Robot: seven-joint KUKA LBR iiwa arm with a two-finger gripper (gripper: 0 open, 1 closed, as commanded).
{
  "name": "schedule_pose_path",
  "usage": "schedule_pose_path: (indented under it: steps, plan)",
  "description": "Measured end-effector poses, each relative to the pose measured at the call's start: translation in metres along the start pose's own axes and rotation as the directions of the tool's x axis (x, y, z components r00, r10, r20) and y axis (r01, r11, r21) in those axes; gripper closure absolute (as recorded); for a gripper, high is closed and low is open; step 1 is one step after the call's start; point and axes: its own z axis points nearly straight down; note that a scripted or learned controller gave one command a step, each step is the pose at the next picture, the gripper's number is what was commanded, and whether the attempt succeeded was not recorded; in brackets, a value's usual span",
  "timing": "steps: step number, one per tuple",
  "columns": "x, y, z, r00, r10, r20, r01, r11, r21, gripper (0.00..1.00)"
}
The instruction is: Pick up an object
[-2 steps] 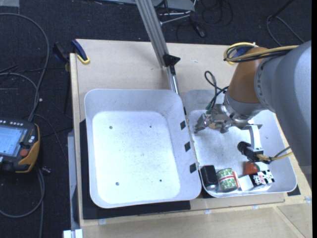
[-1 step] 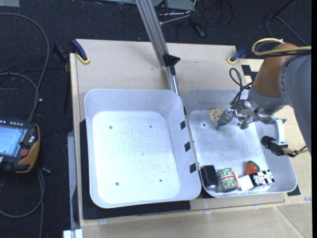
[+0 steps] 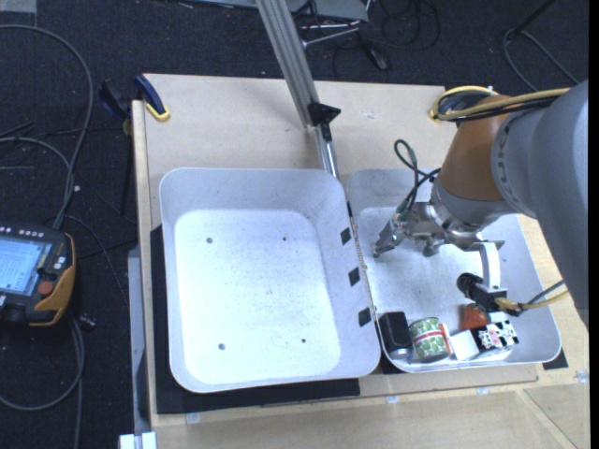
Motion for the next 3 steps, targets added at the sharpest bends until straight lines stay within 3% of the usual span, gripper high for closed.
schedule_pose_path:
  steps: [1,2,3]
  plan:
    - [-0.047,0.044,0.002,1.000,0.006,0.002,-0.006,1.000,0.002,0.00]
    - [-0.046,0.045,-0.010,1.000,0.003,0.002,-0.003,1.000,0.000,1.00]
    - [0.065,0.027,-0.102,1.000,-0.004,-0.002,0.004,1.000,-0.005,1.00]
